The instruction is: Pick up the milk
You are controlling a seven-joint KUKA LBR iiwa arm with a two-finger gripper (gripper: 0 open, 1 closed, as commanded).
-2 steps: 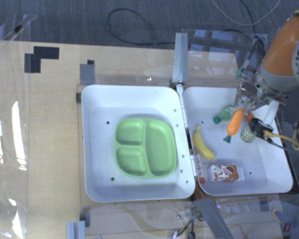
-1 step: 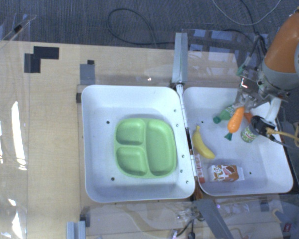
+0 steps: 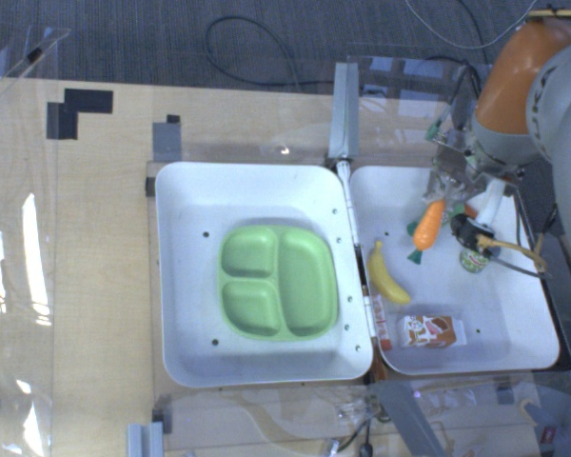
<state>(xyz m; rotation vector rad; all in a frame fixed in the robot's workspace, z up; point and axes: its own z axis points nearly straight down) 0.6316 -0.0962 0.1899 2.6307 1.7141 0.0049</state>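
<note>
In the right bin (image 3: 523, 350), milk carton (image 3: 430, 331) lying flat beside banana (image 3: 388, 279), gripper (image 3: 454, 196) above carrot (image 3: 426, 227), grip state unclear

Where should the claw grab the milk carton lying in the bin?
Probably from straight above, pinching the milk carton across its short width, near the middle. It lies flat on the floor of the right bin with its long side running left to right, close to the near wall but apart from the banana.
</note>
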